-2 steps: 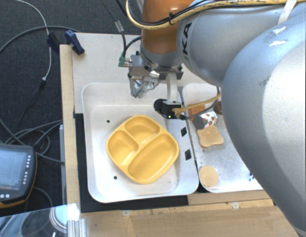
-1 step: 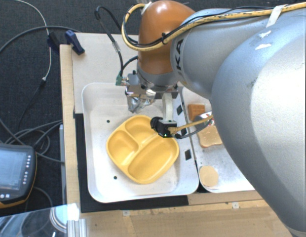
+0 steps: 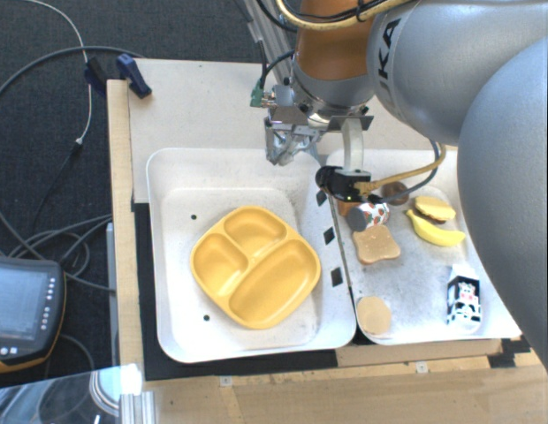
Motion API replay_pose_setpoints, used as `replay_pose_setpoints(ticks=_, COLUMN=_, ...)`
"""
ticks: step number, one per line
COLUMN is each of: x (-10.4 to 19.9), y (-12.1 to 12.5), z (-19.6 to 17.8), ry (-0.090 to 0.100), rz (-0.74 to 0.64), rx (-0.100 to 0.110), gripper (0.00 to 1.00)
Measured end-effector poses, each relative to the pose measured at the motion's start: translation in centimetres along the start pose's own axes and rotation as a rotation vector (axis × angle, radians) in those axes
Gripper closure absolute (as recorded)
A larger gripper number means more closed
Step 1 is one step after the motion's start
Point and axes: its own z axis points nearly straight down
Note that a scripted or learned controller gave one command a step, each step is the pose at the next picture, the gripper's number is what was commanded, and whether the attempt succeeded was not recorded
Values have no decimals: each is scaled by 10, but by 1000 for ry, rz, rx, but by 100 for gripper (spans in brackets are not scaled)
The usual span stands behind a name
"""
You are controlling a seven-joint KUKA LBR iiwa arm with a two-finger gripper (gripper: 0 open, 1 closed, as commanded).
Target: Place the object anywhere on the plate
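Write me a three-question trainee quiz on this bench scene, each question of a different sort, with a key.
1. True or false: the yellow plate lies in the left bin.
2. Multiple choice: which item sits nearest the right bin's front edge? A) the toast slice B) the round cookie C) the banana
3. Fill in: the plate is divided into ___ compartments.

Key: 1 true. 2 B. 3 three.
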Motion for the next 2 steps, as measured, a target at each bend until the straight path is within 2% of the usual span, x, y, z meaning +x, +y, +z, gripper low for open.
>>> replay_pose_setpoints(ticks=1, x=40, y=-15, z=63, ry=-1, rz=-8, rx=18, gripper=100)
replay_pose_setpoints(ticks=2, x=39, y=-12, z=48, ry=1, rz=-6, rx=10, gripper=100)
